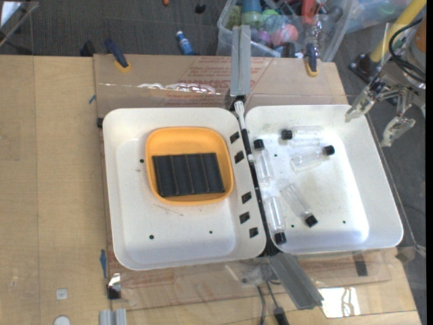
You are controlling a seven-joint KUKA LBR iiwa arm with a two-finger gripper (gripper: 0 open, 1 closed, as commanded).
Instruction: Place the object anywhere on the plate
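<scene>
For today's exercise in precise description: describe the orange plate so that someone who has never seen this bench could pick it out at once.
Find the two white bins side by side and take the left bin. The orange plate lies in its upper middle, a rounded square with a dark ribbed slab on it. It is the one coloured item; the right bin holds clear tubes with black caps.

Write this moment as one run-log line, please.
gripper: open, above right bin's far right corner | plate: left bin, holds black ridged block | clear vials: right bin

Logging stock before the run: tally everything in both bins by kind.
Clear vials with black caps: 5
Orange plate: 1
Black ridged block: 1
Total: 7
</scene>
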